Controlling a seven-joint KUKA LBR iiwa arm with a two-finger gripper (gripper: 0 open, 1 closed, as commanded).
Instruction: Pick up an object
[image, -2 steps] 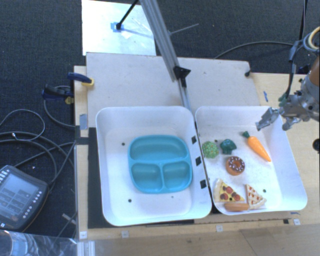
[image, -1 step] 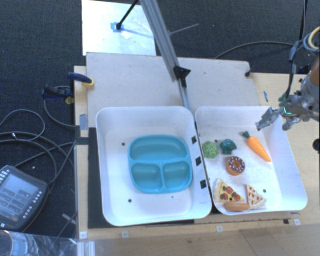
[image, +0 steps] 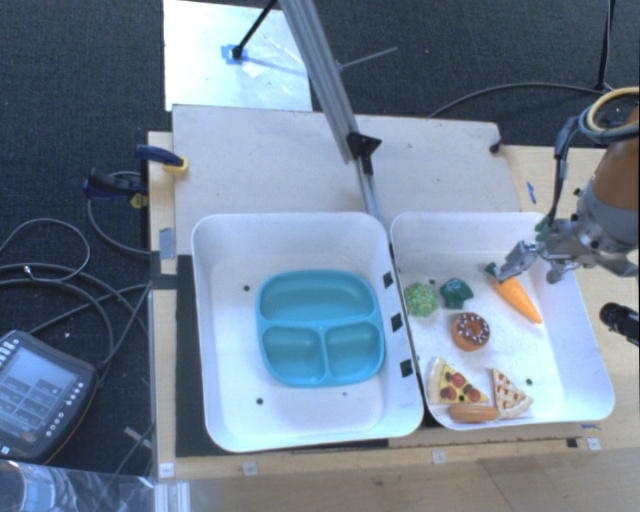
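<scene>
Carrot (image: 521, 298) lies just beside the gripper (image: 530, 258).

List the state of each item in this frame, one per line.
Blue divided plate: upright in left bin, nothing in its compartments.
Carrot: lying flat in right bin, tool just above its leafy end.
Donut: flat, untouched.
Two green pieces: side by side, untouched.
Two pizza slices: flat at the front.
Sausage: lying beside the slices.

floor: I see dark carpet (image: 80, 90) | bench: pale wooden top (image: 300, 160) under me | left: black cables (image: 60, 270) loop beside a grey handheld pendant (image: 40, 395) | top: metal pole (image: 325, 75) slants across | light: even
</scene>
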